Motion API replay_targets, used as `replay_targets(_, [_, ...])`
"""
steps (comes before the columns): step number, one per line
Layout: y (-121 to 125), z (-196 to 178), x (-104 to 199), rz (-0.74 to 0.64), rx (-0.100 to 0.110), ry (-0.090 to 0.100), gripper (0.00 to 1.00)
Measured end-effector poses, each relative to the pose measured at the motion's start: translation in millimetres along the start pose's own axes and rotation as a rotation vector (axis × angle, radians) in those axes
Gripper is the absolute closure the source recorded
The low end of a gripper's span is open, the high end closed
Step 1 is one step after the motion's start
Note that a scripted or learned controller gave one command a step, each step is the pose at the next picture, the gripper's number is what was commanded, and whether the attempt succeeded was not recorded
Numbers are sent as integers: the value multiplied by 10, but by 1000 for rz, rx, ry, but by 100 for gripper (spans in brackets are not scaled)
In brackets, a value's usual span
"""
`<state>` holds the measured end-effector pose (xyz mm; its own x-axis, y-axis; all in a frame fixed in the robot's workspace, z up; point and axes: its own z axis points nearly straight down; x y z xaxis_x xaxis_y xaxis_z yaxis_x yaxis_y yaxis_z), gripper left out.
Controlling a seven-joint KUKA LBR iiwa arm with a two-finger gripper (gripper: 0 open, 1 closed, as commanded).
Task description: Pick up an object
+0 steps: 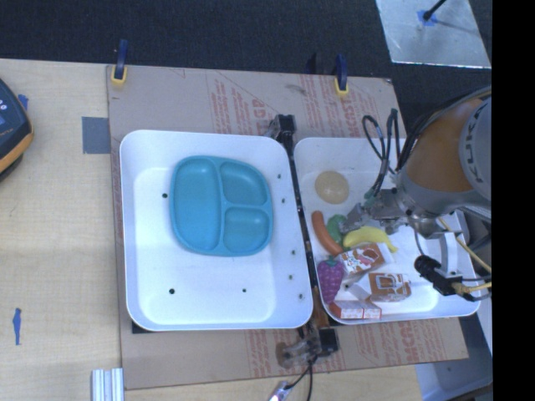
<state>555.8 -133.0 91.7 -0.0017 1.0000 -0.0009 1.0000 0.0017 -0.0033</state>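
The right white bin point(311, 159) holds several small toy foods: a pale round cookie point(332, 187), an orange hot dog point(324, 231), a green piece point(337, 224), a yellow banana point(370, 237), purple grapes point(329, 277) and small printed packets point(386, 286). My gripper point(368, 211) hangs low over this bin, just above the banana and right of the green piece. The arm's grey wrist and orange band point(439, 161) cover the bin's right part. Nothing visibly sits between the fingers.
The left white bin point(142, 224) holds a blue divided plate point(222, 205). Black clamps sit between the bins at top point(284, 126) and bottom point(313, 341). Cables point(380, 140) loop by the wrist. A dark device point(12, 124) lies at the far left.
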Motion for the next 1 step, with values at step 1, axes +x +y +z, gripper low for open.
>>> replay_targets(1, [402, -5, 363, -5, -1, 0, 0])
